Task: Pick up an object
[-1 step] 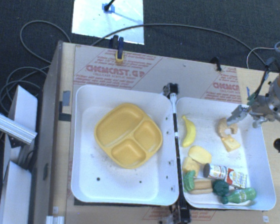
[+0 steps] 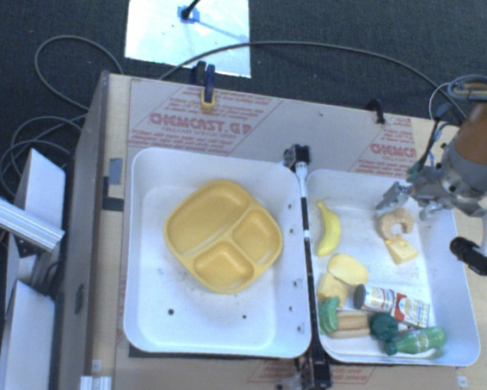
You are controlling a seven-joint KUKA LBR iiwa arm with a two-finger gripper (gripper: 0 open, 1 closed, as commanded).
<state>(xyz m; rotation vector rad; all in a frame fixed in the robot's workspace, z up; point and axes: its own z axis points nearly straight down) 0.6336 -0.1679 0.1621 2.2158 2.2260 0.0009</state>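
The right bin holds a yellow banana, a tan bitten doughnut, a cheese wedge, a pale yellow piece, a small can, a bread stick, broccoli and a green bottle. My gripper hangs over the far right part of this bin, just above the doughnut. Its grey fingers are spread, with nothing between them.
The left bin carries a yellow three-compartment tray. A black divider rail runs between the bins. Cardboard lies under both. Cables trail over the dark floor behind, and a black bracket sticks out at the right bin's edge.
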